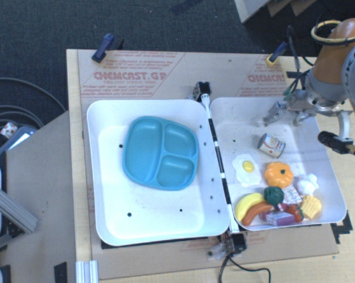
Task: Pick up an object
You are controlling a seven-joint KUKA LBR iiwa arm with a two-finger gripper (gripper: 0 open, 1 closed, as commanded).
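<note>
white plastic makes up both bins. the left bin [107, 205] holds a blue divided plate [161, 152] lying flat near its middle, well apart from the arm. across the black clips where the two rims meet, the right bin [239, 114] carries the pile of toy food at its near end: a fried egg [245, 168], a banana [247, 204] with a red sausage [259, 211] touching it, an orange pumpkin [279, 174], a dark green vegetable [273, 195], a piece of corn [311, 206] and a white piece [307, 184]. a small can [272, 145] lies on its side by itself, between the pile and the gripper [286, 112].

the gripper hangs over the far part of the right bin, fingers spread a little and nothing between them. the step in hand looks like the approach, with no grasp made. the can seems the nearest and least crowded target; the next move calls for shifting toward it, lowering, and closing across its body without it rolling away.
</note>
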